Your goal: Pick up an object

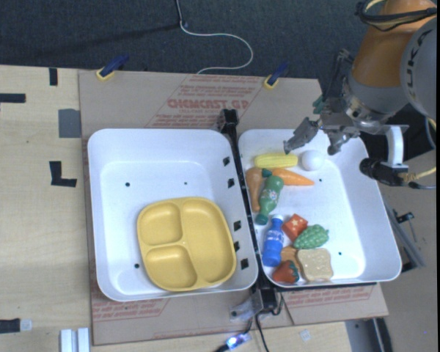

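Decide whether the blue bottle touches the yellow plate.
Apart. The camera view shows the blue bottle in the right bin and the yellow plate in the left, bin walls between.

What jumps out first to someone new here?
The yellow divided plate lies alone in the left bin, big and bright. The right bin holds a crowd of toy food: corn, carrot, blue bottle, bread slice. The gripper hangs open over that bin's far end, above a white egg.
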Motion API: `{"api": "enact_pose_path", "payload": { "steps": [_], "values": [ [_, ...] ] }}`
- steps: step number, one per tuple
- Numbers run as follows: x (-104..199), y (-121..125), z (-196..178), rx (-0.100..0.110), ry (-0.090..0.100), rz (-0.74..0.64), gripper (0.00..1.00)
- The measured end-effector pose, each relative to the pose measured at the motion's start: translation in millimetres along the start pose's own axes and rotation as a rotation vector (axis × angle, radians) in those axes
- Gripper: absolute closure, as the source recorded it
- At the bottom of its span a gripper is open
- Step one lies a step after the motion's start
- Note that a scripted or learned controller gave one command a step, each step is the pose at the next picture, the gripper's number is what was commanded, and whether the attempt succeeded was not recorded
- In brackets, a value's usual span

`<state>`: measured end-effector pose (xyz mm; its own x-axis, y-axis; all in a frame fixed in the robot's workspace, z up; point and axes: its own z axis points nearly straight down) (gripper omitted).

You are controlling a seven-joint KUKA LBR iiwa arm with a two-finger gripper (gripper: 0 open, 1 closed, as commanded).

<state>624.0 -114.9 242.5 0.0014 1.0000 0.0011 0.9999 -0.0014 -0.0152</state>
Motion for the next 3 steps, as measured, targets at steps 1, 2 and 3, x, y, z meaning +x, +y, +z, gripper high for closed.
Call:
{"api": "enact_pose_path", "payload": {
  "steps": [1, 2, 3],
  "values": [
    [0.1, 2.1, -8.4, -0.013, -0.002, -0.003, 0.00],
    [10.8, 0.6, 46.2, -0.008, -0.001, -0.003, 0.00],
    [16.5, -2.9, 92.0, -0.009, -0.001, -0.002, 0.00]
  ]
}}
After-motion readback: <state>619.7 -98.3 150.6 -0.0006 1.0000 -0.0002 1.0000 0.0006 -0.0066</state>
